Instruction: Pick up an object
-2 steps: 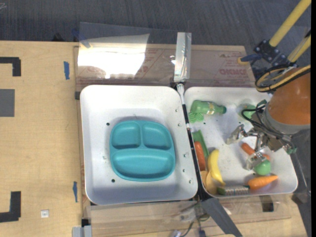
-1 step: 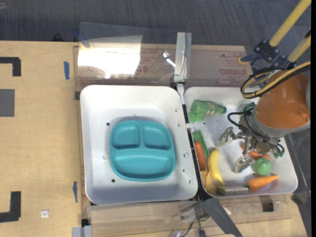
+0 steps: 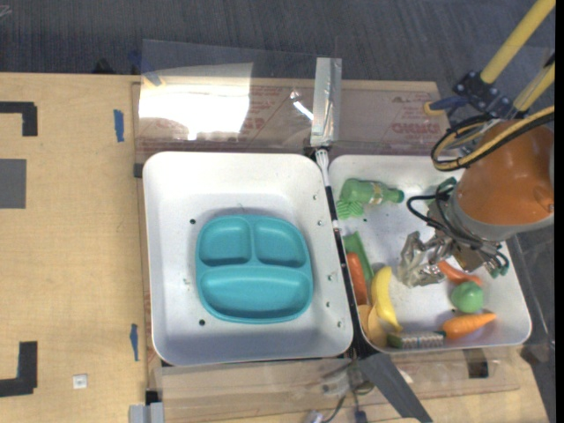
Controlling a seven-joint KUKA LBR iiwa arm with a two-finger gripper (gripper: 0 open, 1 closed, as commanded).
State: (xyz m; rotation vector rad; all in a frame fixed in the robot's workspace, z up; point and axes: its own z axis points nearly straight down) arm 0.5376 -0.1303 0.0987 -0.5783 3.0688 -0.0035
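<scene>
My gripper hangs over the middle of the right bin, below the arm's orange band. Its metal fingers stand open, with bare bin floor showing between them and nothing held. A yellow banana lies just left of and below it. To its right, close to the fingers, sit a small orange piece and a green ball. An orange carrot lies near the front wall. A green toy rests at the bin's back left.
A red and green vegetable lies along the right bin's left wall. A dark thin item sits at its front edge. The left bin holds a teal divided plate. Yellow and black cables loop behind the arm.
</scene>
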